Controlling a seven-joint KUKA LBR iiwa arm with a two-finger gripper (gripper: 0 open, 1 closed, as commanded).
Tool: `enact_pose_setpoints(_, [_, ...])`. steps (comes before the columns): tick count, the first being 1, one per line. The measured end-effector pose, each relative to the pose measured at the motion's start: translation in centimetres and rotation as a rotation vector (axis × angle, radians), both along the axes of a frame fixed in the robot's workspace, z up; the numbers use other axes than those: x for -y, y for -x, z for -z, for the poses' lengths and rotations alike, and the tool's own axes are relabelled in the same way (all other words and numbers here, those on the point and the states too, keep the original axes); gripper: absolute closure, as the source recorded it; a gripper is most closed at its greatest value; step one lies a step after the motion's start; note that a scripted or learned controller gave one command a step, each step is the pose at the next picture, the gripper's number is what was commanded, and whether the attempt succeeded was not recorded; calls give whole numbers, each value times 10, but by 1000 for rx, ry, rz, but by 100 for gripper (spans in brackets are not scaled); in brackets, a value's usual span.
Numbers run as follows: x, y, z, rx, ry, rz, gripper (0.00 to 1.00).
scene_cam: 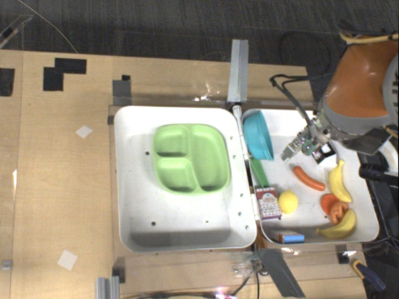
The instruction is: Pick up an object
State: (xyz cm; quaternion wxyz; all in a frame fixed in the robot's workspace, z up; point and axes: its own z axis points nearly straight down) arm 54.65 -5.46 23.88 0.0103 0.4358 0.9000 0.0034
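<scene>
A tan wooden bench carries black markings, with dark carpet behind. The left bin holds a green divided plate. The right bin holds a teal bowl, a small carton, a lemon, a sausage and bananas. The gripper hovers above the sausage; whether it is wide or narrow cannot be told.

Dark grey carpet floor across top of frame. Light wooden bench fills left and centre, with black square markings at upper left. Grey metal post upper centre. Black cable loops at upper right.
</scene>
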Motion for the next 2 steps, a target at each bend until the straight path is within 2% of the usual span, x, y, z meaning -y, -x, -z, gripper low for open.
enact_pose_setpoints(1, [-54, -43, 57, -22, -4, -9, 100])
enact_pose_setpoints(2, [-95, -86, 17, -10, -5, 1, 100])
